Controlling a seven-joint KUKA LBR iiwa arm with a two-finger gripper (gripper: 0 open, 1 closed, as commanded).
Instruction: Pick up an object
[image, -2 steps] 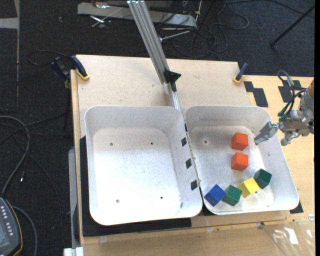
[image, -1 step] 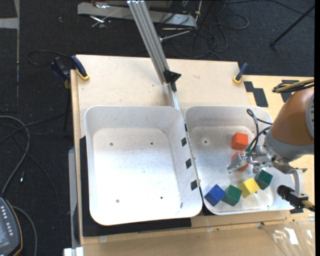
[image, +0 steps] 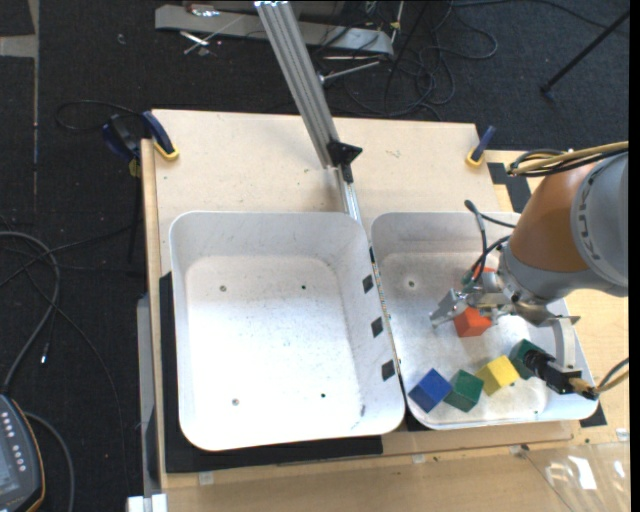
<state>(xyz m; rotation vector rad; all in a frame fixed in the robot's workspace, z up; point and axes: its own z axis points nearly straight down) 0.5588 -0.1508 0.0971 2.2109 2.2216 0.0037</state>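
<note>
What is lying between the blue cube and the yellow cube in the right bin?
In the camera view, a green cube lies between the blue cube and the yellow cube.

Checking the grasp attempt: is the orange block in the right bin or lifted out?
Cannot tell whether it is lifted. The orange block lies within the right bin's outline, right under the gripper.

Pincer (image: 462, 312) over orange block (image: 472, 322)

Objects in right-hand bin

Orange block (image: 472, 322) beneath the wrist, partly hidden. Blue cube (image: 431, 389), green cube (image: 465, 390) and yellow cube (image: 498, 374) in a row near front rim; dark green block (image: 525, 354) just beside the yellow
</note>
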